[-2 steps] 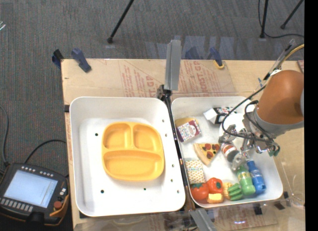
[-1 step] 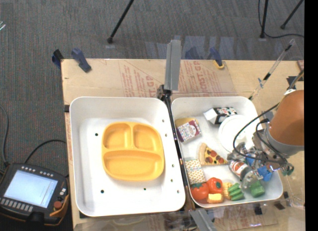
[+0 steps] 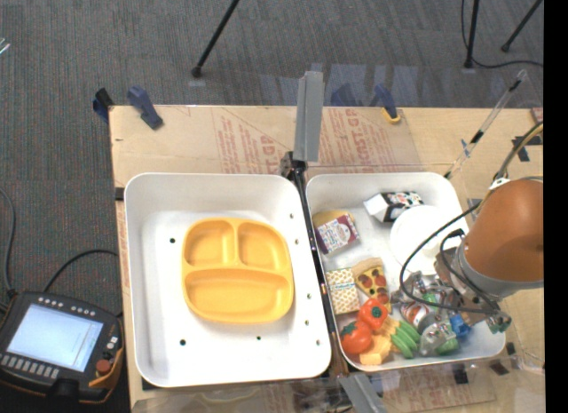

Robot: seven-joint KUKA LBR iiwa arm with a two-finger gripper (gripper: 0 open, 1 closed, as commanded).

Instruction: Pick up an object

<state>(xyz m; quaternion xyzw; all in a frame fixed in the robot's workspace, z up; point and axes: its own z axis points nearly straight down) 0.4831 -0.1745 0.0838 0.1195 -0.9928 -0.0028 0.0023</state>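
At the lower right of the frame, nearest the camera, the gripper (image 3: 441, 313) is down among the toys at the front of the right bin (image 3: 417, 180), under the orange band (image 3: 506, 234) of the arm. Metal parts and cables crowd that spot, and I cannot tell how its grasping end stands or whether anything is in it.

Just left of the gripper lies a heap of play food: a red tomato-like piece (image 3: 358, 338), an orange pepper (image 3: 375, 313), a green pod (image 3: 405, 337) and a yellow bit (image 3: 380, 349). These look like small hollow plastic, so probably light, stiff and smooth; the round ones may roll or squirt out, and a grip across the narrow middle seems safest.

Further up the bin sit a cracker-like square (image 3: 341, 289), a pizza slice (image 3: 372, 278), a small purple-labelled packet (image 3: 336, 232) and a black-and-white carton (image 3: 394, 204). The flat pieces offer little edge to pinch; the carton's parallel sides would suit better.

In the left bin (image 3: 142, 225) rests a yellow divided plate (image 3: 238, 271). Beyond, the cardboard-topped desk (image 3: 213, 136).
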